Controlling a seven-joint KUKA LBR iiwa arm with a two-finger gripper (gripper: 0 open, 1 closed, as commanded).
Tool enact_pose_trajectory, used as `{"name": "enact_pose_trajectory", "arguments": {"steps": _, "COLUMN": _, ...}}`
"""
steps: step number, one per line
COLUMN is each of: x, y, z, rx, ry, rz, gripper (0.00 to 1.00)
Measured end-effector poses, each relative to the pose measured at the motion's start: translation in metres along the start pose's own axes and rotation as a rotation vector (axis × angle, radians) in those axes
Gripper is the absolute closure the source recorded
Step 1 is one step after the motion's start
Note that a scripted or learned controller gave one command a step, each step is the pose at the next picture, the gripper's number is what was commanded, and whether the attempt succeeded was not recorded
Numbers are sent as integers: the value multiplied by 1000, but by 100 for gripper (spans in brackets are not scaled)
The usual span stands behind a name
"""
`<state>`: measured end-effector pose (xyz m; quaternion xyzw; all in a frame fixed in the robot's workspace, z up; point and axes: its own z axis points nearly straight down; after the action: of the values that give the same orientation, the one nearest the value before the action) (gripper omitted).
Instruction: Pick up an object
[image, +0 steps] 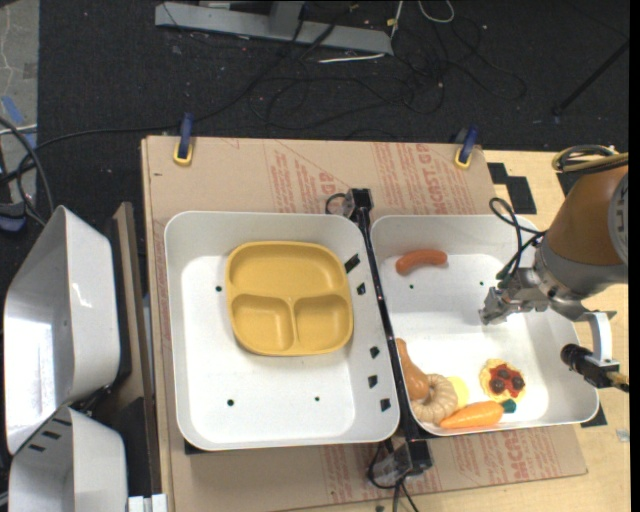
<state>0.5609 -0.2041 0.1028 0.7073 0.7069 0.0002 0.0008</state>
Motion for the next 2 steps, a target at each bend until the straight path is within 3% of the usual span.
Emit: {"name": "enact_pose_trajectory", "arguments": {"steps": 2, "x": 3, "y": 7, "z": -88, "rx": -5, "ry": -2, "rz": -4, "gripper": 100}}
